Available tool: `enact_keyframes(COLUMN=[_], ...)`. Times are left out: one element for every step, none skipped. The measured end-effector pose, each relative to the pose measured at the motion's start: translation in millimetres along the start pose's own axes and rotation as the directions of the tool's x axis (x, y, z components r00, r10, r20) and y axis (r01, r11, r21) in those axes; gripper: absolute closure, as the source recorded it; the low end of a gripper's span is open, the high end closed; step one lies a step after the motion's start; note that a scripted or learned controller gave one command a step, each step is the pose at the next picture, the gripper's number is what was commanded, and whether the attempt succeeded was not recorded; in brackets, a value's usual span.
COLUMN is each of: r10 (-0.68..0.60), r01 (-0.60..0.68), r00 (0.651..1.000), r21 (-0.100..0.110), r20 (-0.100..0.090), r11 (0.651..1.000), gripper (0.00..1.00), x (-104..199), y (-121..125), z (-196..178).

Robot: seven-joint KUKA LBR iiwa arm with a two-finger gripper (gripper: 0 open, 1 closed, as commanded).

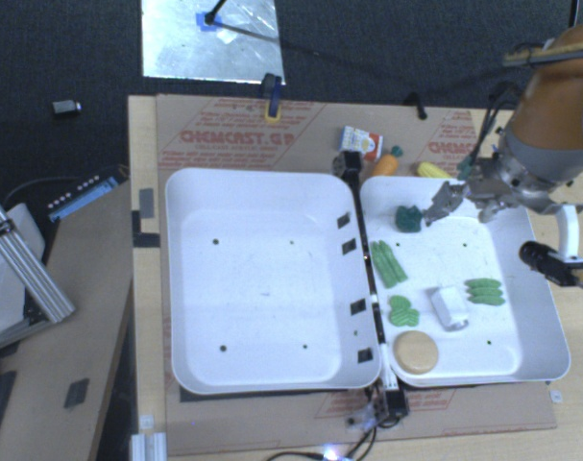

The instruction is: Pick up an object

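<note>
The right bin (507, 349) holds several small objects. A dark green chunk (407, 219) lies near its back left. Further forward are a long green pod (388, 263), a green leafy piece (402, 309), a white-grey block (449, 307), a second green pod (484, 291) and a round tan disc (416, 351). My gripper (442, 206) hangs low over the back of this bin, just right of the dark green chunk and very close to it. Nothing is visibly held in it.
The left bin (262, 286) stands beside the right one, with a black hinged divider (363, 257) between them. Behind the right bin, on the cardboard, lie an orange carrot (385, 165), a yellow piece (431, 171) and a white-red item (358, 142). The arm's body (560, 113) looms over the back right.
</note>
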State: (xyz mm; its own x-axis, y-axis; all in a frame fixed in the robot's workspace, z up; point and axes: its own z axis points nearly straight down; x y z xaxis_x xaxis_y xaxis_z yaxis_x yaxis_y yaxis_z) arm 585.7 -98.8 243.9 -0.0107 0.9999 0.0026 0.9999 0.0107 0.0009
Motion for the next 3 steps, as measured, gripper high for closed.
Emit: enact_keyframes(r10=[0.002,0.006,0.001], r01=[-0.002,-0.006,-0.001], r00=[1.000,1.000,1.000], r21=[0.003,-0.003,-0.006], r20=[0.001,0.002,0.001], r11=[1.000,1.000,1.000], gripper=[0.00,1.00,1.00], x=[62.9,59.2,118.9], y=[1.2,2.4,44.1], z=[62.6,48.7,29.6])
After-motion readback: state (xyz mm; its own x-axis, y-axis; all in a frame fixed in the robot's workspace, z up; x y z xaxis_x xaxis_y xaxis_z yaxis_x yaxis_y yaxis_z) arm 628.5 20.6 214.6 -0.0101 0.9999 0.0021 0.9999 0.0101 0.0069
